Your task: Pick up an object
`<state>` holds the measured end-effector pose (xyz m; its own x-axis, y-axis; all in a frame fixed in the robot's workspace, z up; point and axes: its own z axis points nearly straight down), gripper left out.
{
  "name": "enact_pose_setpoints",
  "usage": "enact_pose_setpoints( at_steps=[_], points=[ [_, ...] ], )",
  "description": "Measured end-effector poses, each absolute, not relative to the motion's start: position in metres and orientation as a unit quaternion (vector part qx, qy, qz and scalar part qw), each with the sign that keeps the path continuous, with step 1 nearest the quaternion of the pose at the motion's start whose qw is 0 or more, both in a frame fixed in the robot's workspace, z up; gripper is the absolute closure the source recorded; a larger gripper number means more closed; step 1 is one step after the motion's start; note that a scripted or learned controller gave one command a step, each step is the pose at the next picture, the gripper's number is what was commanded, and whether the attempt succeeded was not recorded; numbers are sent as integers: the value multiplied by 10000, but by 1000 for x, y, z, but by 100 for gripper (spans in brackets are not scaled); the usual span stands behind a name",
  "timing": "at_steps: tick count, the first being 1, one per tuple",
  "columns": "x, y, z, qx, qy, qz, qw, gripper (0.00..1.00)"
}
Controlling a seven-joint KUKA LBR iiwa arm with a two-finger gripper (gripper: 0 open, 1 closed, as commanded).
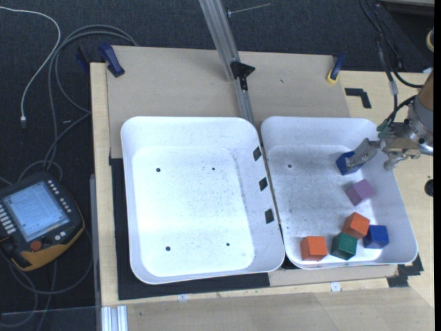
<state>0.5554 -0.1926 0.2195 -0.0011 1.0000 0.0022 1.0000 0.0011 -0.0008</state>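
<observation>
The right bin (303,133) holds several small blocks. A blue block (345,163) lies near its upper right, touching the tip of the left finger (364,151). My gripper (380,156) hangs over the bin's right edge, open, with no block between its fingers. Below it a purple block (359,191) lies alone. Along the front wall sit an orange block (313,247), a green block (344,245), a second orange block (356,224) and a second blue block (376,236), close together.
The left bin (138,133) stands beside the right one, with black clips (263,183) along the shared edge. A metal pole (220,29) slants in from the top. A teach pendant (34,216) lies on the floor at left.
</observation>
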Motion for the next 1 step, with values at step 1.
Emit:
enact_pose_setpoints(
  at_steps=[1],
  points=[
    [542, -213, 120, -7067, -7075, -31, -82, 0]
  ],
)
